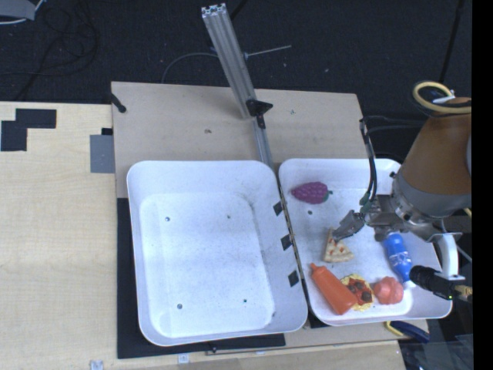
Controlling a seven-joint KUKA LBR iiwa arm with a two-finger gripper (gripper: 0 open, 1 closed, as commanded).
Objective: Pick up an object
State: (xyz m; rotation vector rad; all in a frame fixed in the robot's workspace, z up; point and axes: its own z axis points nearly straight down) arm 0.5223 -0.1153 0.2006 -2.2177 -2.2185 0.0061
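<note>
My gripper (349,227) reaches into the right bin (347,174) from the right and hangs low over its middle. Just below its tip lies a pizza slice (337,250), close to it or touching it; I cannot tell which. A purple grape bunch (310,193) lies toward the bin's back left. An orange bottle-like toy (332,289) lies along the front, with a second yellow and red pizza piece (358,290) and a red tomato-like toy (388,290) beside it. A blue bottle (397,256) lies under my wrist, partly hidden.
The left bin (204,253) sits beside the right one, with black clips (285,241) along the shared edge. A metal rail (231,56) slants up from the back of the bench. The arm's body (439,164) covers the right bin's far right side.
</note>
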